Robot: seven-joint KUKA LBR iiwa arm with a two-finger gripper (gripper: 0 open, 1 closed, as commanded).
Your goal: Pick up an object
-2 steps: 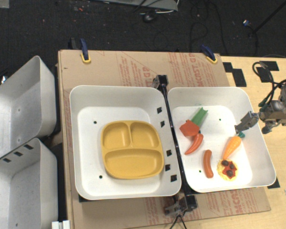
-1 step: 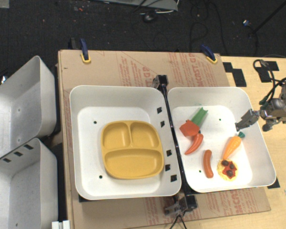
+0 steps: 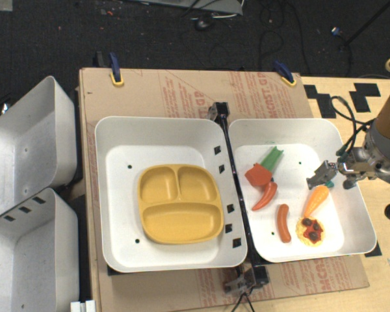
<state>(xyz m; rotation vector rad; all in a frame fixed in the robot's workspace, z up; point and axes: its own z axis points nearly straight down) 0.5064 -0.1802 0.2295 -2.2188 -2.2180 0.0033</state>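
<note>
The right bin (image 3: 292,138) holds several toy foods. A green and red piece (image 3: 264,168) lies near its left side, with a red chili (image 3: 266,196) just below it. A red sausage (image 3: 283,223) lies toward the front. An orange carrot (image 3: 316,200) lies tilted at the right, and a small pizza slice (image 3: 311,231) sits in front of it. My gripper (image 3: 326,173) hangs at the bin's right side, just above the carrot's upper end, with nothing seen between its fingers.
The left bin (image 3: 114,174) bears a yellow divided plate (image 3: 180,203). Two spare white bins (image 3: 26,194) stand off the bench at the left. A black divider with clips runs between the two bins. Cables lie at the right.
</note>
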